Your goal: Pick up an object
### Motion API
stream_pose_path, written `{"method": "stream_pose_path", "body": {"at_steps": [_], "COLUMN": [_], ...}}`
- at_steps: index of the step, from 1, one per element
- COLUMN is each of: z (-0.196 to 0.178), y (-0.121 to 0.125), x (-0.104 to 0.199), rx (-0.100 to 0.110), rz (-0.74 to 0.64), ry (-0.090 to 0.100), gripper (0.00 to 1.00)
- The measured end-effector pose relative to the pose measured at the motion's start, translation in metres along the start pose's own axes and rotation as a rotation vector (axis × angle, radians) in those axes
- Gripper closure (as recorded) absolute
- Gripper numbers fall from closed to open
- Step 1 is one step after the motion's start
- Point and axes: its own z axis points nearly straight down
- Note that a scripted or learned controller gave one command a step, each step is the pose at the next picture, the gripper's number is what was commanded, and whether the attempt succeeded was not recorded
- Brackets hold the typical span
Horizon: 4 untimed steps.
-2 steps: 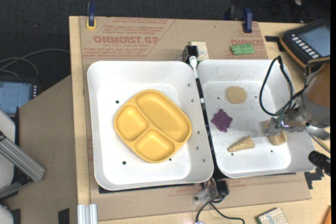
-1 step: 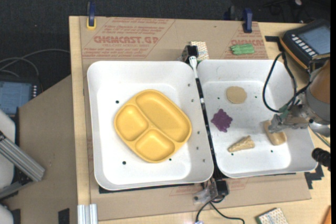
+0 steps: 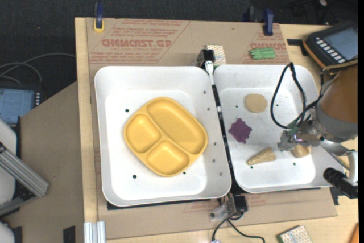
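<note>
The right bin (image 3: 267,179) holds a round tan disc (image 3: 256,102), a purple lump (image 3: 240,130) and a tan wedge (image 3: 261,157) lying near the front. My gripper (image 3: 292,143) is low over the bin's right side, just right of the wedge. A small tan piece (image 3: 300,151) sits directly at the gripper's tip, partly hidden by it; whether it is gripped or only lying there is unclear. The arm's orange band (image 3: 343,101) rises at the right edge.
The left bin (image 3: 114,179) carries a yellow divided plate (image 3: 165,135). A black cable (image 3: 278,101) loops over the right bin's back half. A green item (image 3: 262,54) lies on the bench behind the bins. A dark tablet (image 3: 335,45) sits at the far right.
</note>
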Motion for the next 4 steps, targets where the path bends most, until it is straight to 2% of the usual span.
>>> {"method": "stream_pose_path", "body": {"at_steps": [1,2,3,4], "z": [0.016,-0.057,-0.053,0.051], "y": [0.001,0.012,0.010,0.000], "x": [0.064,0.087,0.086,0.040], "rx": [0.001,-0.011,-0.004,0.000], "rz": [-0.004,-0.002,0.002,0.007], "ry": [0.001,-0.003,-0.003,-0.003], "gripper": [1.00,1.00,0.00,0.00]}}
